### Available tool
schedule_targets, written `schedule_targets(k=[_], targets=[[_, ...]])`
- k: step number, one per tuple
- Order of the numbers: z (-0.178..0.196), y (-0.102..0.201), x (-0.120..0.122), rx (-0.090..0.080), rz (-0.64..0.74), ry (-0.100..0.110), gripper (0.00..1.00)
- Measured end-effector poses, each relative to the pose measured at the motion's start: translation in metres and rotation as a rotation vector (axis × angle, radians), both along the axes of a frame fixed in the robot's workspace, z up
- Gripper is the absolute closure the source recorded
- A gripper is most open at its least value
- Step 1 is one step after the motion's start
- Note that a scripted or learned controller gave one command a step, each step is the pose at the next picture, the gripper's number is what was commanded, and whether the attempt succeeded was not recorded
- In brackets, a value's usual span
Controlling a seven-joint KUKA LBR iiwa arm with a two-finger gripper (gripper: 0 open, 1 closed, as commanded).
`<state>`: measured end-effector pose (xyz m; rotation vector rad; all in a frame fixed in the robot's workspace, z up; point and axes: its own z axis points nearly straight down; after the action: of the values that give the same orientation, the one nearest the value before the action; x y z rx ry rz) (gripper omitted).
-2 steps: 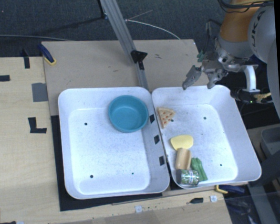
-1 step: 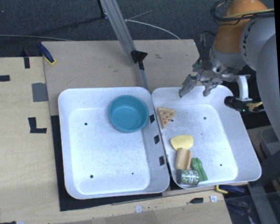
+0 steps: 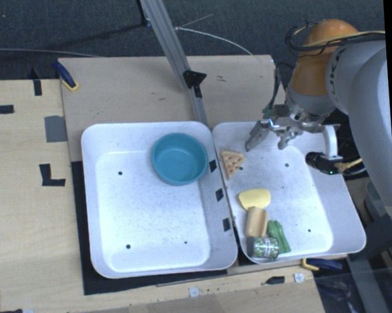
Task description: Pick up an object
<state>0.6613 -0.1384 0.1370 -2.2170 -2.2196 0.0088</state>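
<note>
**Hand over R bin, nothing held**

- Hand: above upper part of R bin, fingers spread apart, pointing down-left. Nothing between them.
- Arm: grey w/ orange band, enters from right.
- Cracker: tan triangle, upper-left of R bin by the wall; just below-left of hand, nearest item, not touching.
- Yellow piece: mid-left of R bin, well below hand.
- Tan cylinder: touching yellow piece from below.
- Green item: beside cylinder, lower R bin.
- Can: lower edge of R bin, touching the cylinder's lower end.
- Bowl: blue, upright, upper right of L bin, apart from hand.
- Desk: carries both bins.
</note>
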Motion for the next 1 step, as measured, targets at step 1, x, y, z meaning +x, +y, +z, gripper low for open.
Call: schedule_targets(k=[1], targets=[[-0.0508, 0.0007, -0.0004, -0.002, 0.001, -0.005, 0.00]])
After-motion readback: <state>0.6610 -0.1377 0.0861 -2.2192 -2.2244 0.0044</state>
